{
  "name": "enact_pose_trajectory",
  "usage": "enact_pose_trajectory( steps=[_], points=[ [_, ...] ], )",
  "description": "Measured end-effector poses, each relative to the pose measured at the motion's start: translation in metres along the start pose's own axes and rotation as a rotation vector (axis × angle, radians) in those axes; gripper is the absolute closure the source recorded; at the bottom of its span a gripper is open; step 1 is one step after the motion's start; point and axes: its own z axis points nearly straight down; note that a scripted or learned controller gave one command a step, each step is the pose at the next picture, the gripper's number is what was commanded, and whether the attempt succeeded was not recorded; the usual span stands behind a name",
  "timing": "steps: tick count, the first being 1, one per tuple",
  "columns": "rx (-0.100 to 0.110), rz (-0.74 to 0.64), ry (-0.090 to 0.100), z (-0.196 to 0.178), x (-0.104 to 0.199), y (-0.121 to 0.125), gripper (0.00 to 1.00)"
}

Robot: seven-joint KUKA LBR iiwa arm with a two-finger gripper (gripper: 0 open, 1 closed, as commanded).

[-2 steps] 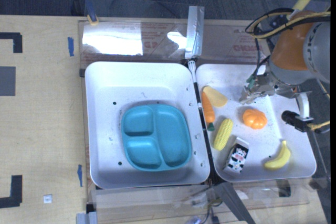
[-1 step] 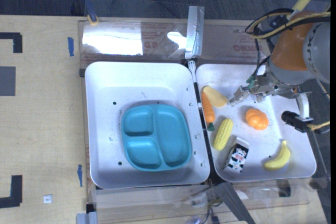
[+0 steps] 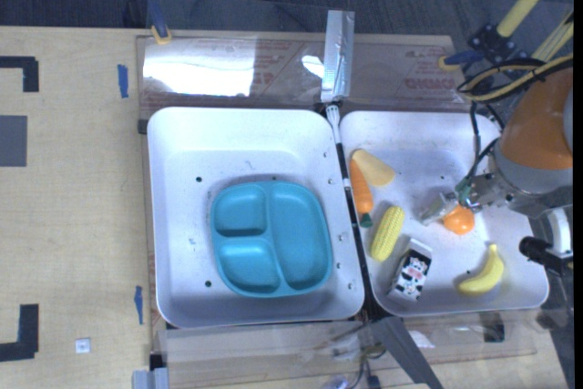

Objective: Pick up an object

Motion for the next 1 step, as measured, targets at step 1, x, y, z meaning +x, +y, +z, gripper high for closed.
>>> enact_pose_trajectory(
  steps=[1],
  points=[
    [-0.005, 0.0, -0.001, -0.0108, 0.0008, 0.002, 1.0]
  ],
)
